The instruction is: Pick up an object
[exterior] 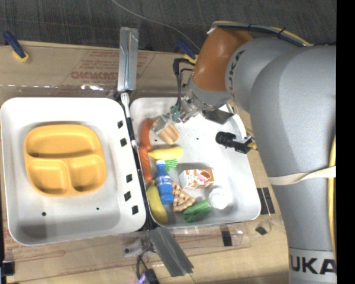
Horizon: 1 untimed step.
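Two shallow white plastic bins sit side by side on the table. From the camera above, the left bin [12,158] has a yellow plastic tray with three parts [64,157]. The right bin [242,176] has toy food. The gripper [168,120] is low over a small tan block [169,134] near a red sausage [146,132]. Nothing looks lifted yet, so the picking is not done. I cannot tell if the gripper is open or closed; it is small and blurry.

Dark ribbed floor [59,7], brown cardboard bench top [77,61], thin cable [115,2]
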Tool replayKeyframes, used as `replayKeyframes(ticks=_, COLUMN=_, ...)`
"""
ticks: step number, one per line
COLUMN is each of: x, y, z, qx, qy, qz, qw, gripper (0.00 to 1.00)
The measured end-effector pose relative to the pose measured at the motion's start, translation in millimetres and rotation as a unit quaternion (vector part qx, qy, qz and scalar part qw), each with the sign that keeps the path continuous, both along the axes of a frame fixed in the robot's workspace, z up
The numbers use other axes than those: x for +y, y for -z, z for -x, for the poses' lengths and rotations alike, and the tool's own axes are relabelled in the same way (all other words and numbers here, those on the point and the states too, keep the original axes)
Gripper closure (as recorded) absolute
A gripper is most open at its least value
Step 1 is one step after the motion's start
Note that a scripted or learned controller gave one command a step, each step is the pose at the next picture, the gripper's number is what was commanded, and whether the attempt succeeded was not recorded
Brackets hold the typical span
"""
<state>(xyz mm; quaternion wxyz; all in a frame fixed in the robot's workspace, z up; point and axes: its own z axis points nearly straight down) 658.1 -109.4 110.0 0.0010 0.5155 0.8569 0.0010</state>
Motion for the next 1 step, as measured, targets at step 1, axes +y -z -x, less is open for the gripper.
replayKeyframes(ticks=1, x=45.0, y=-83.9, z=0.3, qx=0.000, qy=0.153, qz=0.0000, qw=0.9882, gripper=1.00)
